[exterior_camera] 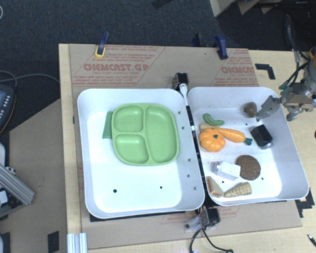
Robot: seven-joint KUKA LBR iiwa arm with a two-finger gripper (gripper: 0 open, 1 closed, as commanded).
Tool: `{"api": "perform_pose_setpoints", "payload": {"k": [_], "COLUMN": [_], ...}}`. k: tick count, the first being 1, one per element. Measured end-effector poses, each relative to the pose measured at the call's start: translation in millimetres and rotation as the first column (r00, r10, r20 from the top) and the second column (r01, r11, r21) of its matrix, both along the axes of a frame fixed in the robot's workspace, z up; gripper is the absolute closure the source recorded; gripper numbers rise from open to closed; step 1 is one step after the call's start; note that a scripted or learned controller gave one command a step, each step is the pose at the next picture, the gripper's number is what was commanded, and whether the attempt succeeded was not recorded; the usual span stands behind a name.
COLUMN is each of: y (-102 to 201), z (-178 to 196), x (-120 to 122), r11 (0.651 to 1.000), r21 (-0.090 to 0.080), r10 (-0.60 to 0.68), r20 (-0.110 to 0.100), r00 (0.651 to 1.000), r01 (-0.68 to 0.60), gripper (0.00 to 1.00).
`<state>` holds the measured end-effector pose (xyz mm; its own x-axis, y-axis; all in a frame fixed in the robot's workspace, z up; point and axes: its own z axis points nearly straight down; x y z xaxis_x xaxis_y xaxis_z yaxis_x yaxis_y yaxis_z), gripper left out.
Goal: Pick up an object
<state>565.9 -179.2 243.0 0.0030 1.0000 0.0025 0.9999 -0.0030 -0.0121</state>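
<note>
In the right bin (300, 162), the carrot (230, 134) lies crosswise, tip left; end effector (278, 109) spread wide, holding nothing.

Open floor is left in the left bin (95, 141) around the green divided plate (145, 133), widest along the near side. The right bin (292, 157) is crowded: a carrot (229, 134), pumpkin (211, 140) and green pod (213, 120) are packed together by the dividing wall, and a black block (261, 135) lies near them. A bare strip is seen along the right wall. What appears to be a cone (238, 190) blocks the near edge.
</note>
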Motion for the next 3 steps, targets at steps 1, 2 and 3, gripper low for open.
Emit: {"api": "perform_pose_setpoints", "payload": {"k": [1, 2, 3], "y": [0, 9, 7], "z": [7, -51, -95], "x": [2, 8, 4], "r11": [1.0, 1.0, 1.0], "r21": [-0.003, 0.0, -0.001], "r10": [0.003, 0.005, 0.003], "r20": [0.013, 0.006, 0.006], "r00": [1.0, 1.0, 1.0], "r01": [-0.003, -0.005, -0.003], "gripper": [0.0, 0.0, 0.0]}}
